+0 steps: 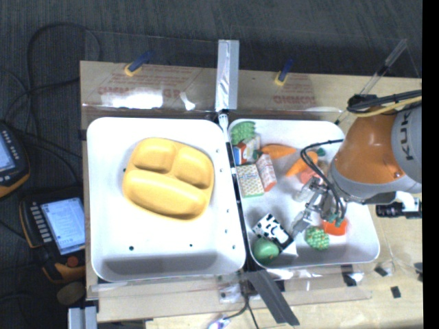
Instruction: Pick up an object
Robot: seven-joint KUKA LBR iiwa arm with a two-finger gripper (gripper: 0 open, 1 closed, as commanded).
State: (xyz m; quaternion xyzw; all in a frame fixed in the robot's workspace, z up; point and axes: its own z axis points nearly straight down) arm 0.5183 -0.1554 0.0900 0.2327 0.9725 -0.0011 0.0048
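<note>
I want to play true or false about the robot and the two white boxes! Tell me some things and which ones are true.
1. A big yellow tray lies in the left bin. True.
2. The yellow tray is round like a ball. False: it is flat with three compartments.
3. The gripper is over the right bin. True.
4. The black-and-white toy lies in the left bin. False: it lies in the right bin, near the front.
5. A green ball sits next to the black-and-white toy. True.
6. The arm has a blue band above the wrist. False: the band is orange.
</note>
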